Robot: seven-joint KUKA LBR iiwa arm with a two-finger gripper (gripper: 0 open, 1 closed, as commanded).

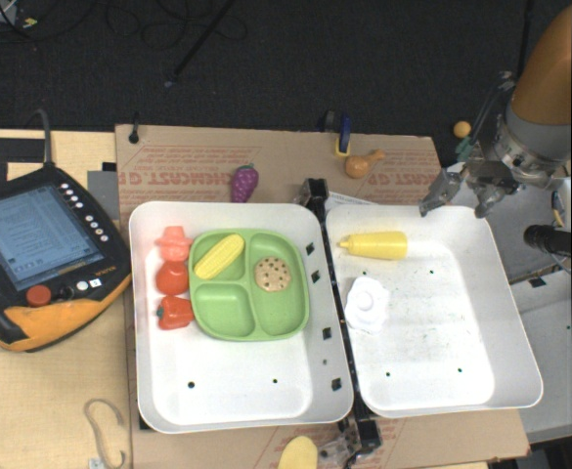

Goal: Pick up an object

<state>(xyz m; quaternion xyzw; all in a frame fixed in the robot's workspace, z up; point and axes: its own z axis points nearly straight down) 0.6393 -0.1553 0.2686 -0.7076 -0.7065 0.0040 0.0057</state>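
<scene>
right bin (501,360) holds a bottle (374,245) and white lump (366,304). gripper (459,191), fingers spread and bare, hovers at its far rim: approach stage; next, descend over the bottle.

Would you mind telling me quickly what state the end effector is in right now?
End effector: open, holding nothing, above the right bin's far right corner.

Right bin (481,360) bare across its lower and right floor, yellow bottle (374,245) lying near its upper left wall, white object (366,303) just below, left bin (227,389) crowded in its upper half by green tray (249,313) and red toys (172,279), lower strip open
</scene>
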